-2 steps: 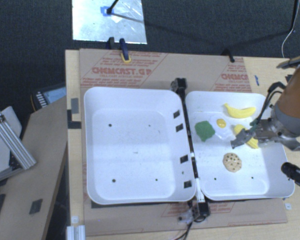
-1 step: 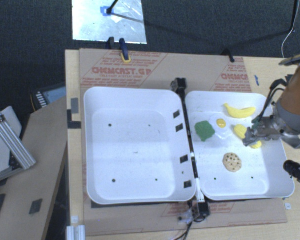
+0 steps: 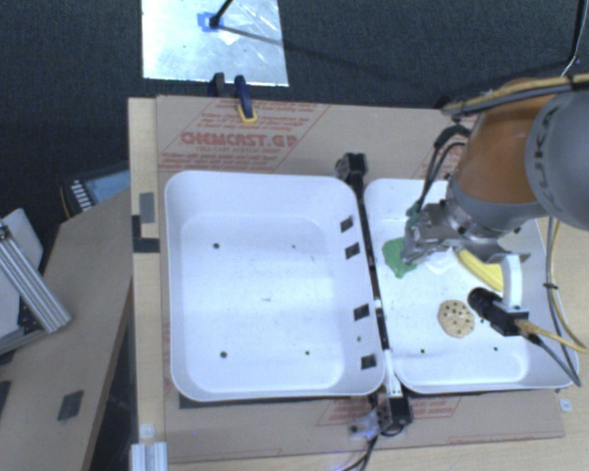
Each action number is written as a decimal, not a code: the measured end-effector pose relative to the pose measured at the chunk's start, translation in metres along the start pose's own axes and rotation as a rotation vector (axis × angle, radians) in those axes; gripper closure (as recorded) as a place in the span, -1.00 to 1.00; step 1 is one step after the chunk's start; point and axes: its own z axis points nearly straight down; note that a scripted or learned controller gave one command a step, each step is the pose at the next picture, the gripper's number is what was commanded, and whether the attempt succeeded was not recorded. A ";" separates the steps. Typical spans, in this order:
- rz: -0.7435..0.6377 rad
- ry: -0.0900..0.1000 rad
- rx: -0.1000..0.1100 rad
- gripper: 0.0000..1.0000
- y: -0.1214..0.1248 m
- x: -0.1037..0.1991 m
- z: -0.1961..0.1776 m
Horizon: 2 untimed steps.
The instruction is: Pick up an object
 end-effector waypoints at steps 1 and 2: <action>0.004 -0.001 -0.007 1.00 0.013 0.044 -0.083; 0.004 -0.001 -0.006 1.00 0.012 0.109 -0.156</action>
